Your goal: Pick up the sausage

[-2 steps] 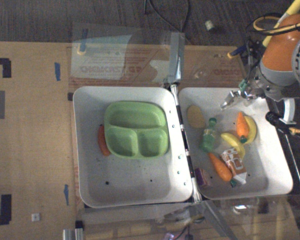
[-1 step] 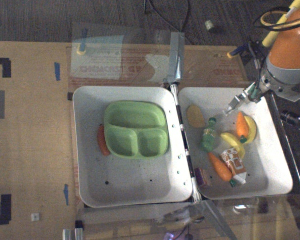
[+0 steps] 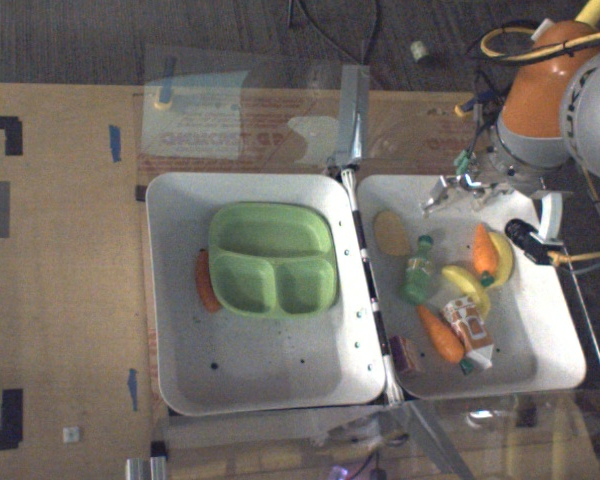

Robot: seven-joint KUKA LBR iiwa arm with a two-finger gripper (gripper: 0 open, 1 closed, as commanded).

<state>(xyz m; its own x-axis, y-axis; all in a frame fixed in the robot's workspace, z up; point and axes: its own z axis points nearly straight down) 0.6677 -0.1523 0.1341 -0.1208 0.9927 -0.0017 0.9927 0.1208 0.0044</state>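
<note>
Pincer (image 3: 458, 185) hangs upper right, grip state we cannot tell; we must cross to the reddish-orange sausage (image 3: 207, 280) left of the green divided plate (image 3: 272, 259).

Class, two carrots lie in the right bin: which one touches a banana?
The carrot near the bin's right wall; it lies against a banana. The other carrot lies lower, beside the carton.

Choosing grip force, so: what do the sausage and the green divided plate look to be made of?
Sausage: probably moulded plastic toy food, with an even orange-red colour and a smooth, slightly dull surface. Green divided plate: likely hard plastic, one flat pale green with rounded moulded compartment walls and a matte finish. Neither can be confirmed from this view.
</note>
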